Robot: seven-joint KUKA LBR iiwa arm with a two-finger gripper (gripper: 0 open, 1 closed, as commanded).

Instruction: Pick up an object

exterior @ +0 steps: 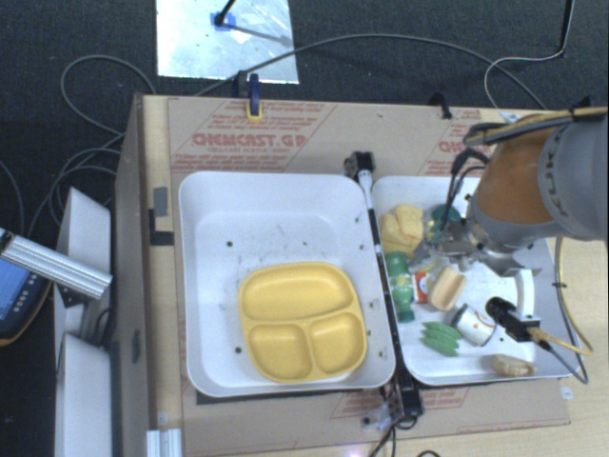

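Altogether two white bins (205,255), one yellow divided tray (303,320) in left bin, gripper (445,246) over right-bin clutter, grip state unclear.

A divided tray (303,320) lies in the left bin (214,208); small items crowd the right bin (547,374) beside it.

Red printed lettering ran across the brown cardboard sheet (285,127) that covered the desk behind the two white bins. The largest line appeared to read "CHEMCAST GP", just above the left bin (205,255). Smaller red lines above and below it were too blurred to read, as was more red print toward the right corner.
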